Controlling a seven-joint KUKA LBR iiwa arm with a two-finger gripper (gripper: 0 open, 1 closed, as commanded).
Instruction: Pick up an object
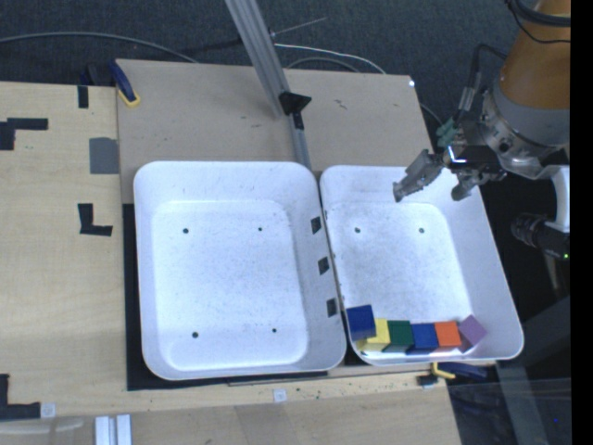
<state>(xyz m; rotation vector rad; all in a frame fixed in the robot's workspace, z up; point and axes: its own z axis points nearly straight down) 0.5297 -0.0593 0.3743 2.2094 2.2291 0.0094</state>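
Hovering with fingers apart, the pincer [434, 182] overlooks two bins [232, 179] and six blocks [412, 334].

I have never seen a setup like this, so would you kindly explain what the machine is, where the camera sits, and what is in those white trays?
The picture comes from one fixed camera above the bench, looking down at a slant. The machine is a robot arm, grey with an orange band, reaching in from the right. At its end is a two-finger gripper, its "hand", hanging over the far edge of the right bin. Its fingers are apart, with nothing between them.

On the bench lie two shallow white bins side by side. The left bin is the other one. Along the near edge of the right bin sits a row of small blocks: blue, yellow, green, blue, orange and purple. The arm's job is to pick one up; it is far from them for now.
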